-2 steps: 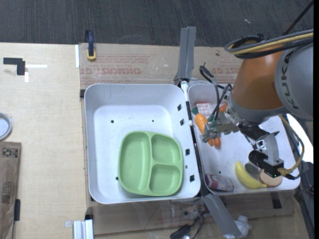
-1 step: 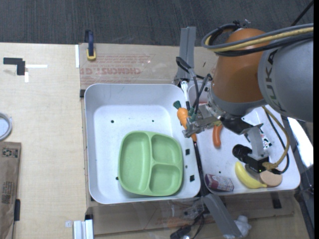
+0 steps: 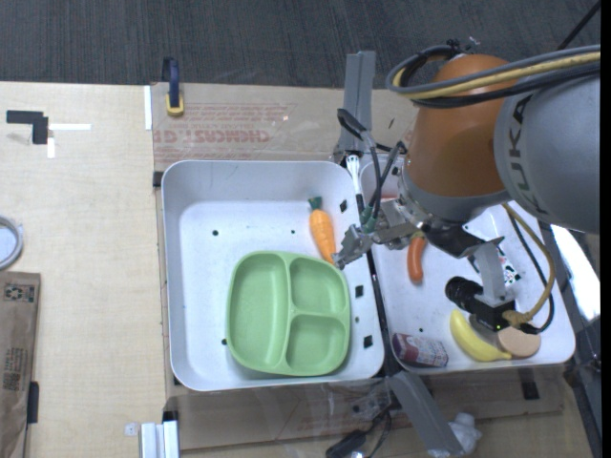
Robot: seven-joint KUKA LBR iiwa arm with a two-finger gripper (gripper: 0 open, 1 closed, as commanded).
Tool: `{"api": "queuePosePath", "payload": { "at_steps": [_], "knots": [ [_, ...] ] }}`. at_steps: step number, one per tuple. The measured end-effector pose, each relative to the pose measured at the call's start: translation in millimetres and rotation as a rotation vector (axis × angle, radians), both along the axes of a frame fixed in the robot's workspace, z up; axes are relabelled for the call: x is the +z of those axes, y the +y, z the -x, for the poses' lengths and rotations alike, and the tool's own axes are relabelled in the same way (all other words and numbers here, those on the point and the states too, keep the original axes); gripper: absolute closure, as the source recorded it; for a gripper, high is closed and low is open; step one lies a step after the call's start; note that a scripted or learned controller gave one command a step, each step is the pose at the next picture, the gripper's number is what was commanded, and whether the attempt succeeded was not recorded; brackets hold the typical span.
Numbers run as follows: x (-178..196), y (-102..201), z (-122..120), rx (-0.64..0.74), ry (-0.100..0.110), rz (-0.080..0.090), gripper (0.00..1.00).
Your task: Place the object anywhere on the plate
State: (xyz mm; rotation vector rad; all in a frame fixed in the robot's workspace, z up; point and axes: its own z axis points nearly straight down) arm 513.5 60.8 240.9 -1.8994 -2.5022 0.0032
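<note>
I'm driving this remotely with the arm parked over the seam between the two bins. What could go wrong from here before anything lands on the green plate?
1. The carrot lies in the left bin just off the plate's upper right rim, near the bin wall, so a grasp could hit the rim or the wall.
2. The gripper sits at the divider between the bins; a descent there may strike it.
3. The right bin holds a chili, a banana and a can, partly hidden by the arm.

A robotics lab: two white bins (image 3: 181, 284) sit on a wooden bench (image 3: 76, 256) beneath the KUKA arm (image 3: 496, 132).
</note>
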Motion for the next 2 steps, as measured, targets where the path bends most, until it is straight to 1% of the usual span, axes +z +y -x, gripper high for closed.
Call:
{"api": "queuePosePath", "payload": {
  "at_steps": [1,2],
  "knots": [
    [8,-1,-1,-0.001,0.002,0.002,1.00],
    [-51,-83,12,-0.024,0.001,0.000,1.00]
  ]
}}
